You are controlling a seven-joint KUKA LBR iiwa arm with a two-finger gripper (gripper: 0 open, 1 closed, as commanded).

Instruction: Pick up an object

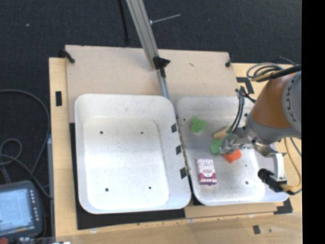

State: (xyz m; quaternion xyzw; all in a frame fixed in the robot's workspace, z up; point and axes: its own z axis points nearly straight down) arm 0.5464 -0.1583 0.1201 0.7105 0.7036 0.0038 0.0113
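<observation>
While its print stays unreadable, red carton (206, 171) flat below claw (227, 147), finger state impossible to tell.

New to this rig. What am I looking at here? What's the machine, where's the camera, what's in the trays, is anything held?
One fixed camera looks down at a slant on a wooden bench bearing two shallow white bins. The left white bin is beside the right white bin, which holds the objects. The grey arm with an orange band reaches in from the right; it is a robot arm, and its two-finger gripper is low over the right bin. There lie a light green block, a darker green piece, a small orange block and a red-and-white printed box. Whether anything is held cannot be made out.
</observation>
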